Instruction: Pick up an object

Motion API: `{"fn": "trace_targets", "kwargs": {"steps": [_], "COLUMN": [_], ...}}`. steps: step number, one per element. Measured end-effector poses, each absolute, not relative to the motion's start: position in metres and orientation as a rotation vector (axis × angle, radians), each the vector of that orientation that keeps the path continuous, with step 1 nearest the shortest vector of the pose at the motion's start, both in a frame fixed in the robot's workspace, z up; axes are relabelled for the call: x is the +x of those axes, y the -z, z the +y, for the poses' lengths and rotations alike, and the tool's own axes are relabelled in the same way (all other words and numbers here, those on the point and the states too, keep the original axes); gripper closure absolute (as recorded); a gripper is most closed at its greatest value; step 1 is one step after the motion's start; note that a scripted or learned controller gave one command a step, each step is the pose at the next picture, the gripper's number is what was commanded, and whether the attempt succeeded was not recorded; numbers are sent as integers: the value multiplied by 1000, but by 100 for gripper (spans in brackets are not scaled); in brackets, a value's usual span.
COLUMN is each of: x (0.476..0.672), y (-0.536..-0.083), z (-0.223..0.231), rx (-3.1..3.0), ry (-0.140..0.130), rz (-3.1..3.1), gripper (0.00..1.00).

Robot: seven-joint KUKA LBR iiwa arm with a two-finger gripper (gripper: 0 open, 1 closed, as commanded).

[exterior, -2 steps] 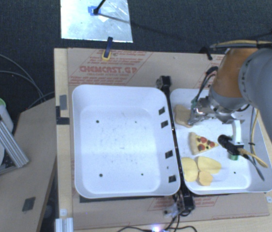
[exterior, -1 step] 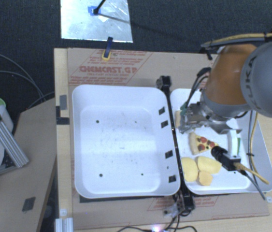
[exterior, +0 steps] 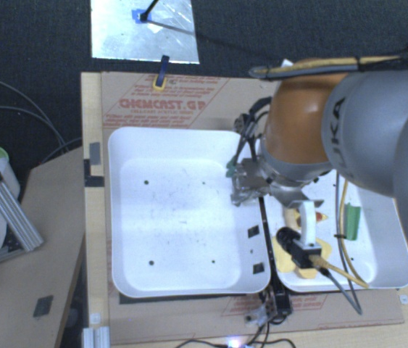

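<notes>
Step in hand: approach, before any grasp. No object is seen lifted or held.

Arm (exterior: 363,129) comes in from the right edge of the desk (exterior: 175,101) and covers most of the right bin (exterior: 386,261). The gripper (exterior: 246,185) shows as dark metal parts under the wrist, sitting at the wall where the left bin (exterior: 182,216) meets the right bin, roughly halfway between the desk's far and near edges. Gripper state: cannot tell how far it is open, because the wrist hides the working end. Nothing is visibly in its grasp.

Candidate objects, all in the right bin:
- green block (exterior: 353,222): narrow, straight-sided, long axis running far-to-near, lying towards the desk's right edge. It is partly crossed by a cable. It looks rigid.
- yellow object (exterior: 306,271): flat, irregular outline, close to the bin's near wall and mostly under robot hardware. Shape is unclear.
- small orange-red piece (exterior: 319,216), between the two. It is too hidden to describe.

Judgement: the gripper is at the dividing wall and not over any of these, so the next move calls for a shift towards the desk's right edge and then a descent. The green block looks the best target, with clear edges and bare bin floor beside it. Risk: closing on the bin wall or on nothing. The left bin offers no visible target apart from a few dark specks.
</notes>
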State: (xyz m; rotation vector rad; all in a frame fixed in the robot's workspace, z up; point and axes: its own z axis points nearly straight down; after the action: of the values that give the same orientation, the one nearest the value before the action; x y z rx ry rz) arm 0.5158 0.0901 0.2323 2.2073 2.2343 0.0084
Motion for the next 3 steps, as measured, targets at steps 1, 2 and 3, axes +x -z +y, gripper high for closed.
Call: {"fn": "trace_targets", "kwargs": {"steps": [1,2,3], "x": [487,487,485], "y": [-174,-531,-387], "z": [152,146,178], "rx": [2214,2209,2219], "ry": [3,-31,16], "rz": [2235,2221,2232], "gripper": [100,100,100]}}
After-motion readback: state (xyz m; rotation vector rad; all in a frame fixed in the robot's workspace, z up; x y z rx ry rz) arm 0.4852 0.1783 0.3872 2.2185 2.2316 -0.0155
